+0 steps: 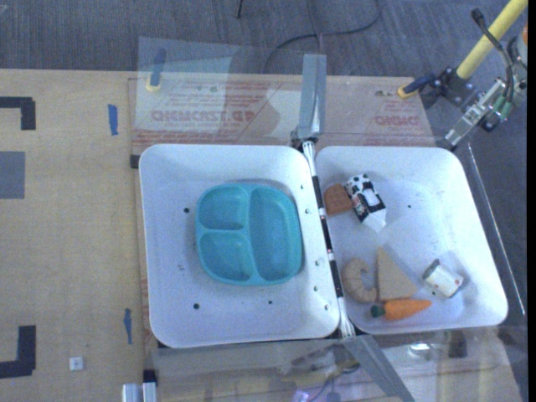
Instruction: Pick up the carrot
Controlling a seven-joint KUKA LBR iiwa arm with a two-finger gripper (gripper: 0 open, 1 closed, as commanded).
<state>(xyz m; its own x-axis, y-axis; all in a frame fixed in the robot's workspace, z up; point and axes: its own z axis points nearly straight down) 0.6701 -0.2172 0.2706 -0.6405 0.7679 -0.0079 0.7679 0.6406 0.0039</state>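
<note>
Spotted the carrot [404, 308] lying flat by the near wall of the right bin [481, 224], just beside a tan wedge [394, 276]. Probably light, stiff, slick toy plastic, so best pinched across the fat middle, not the taper. No telling the gripper's state.

At the upper right corner, on the side the arm reaches in from, we see a small pale-grey assembly [484, 111], slim and blocky, lying at a slant. It looks like bare metal, with a few green specks near its upper end and darker bits along its edge. A thin dark cable [512, 50] curls just above it. Beside it runs a yellow rod [496, 30] that ends in a blue-and-black head [435, 83]. We cannot tell whether any of these pieces belong to the robot or to the bench. At this size we can make out no screws or markings on them.
</note>
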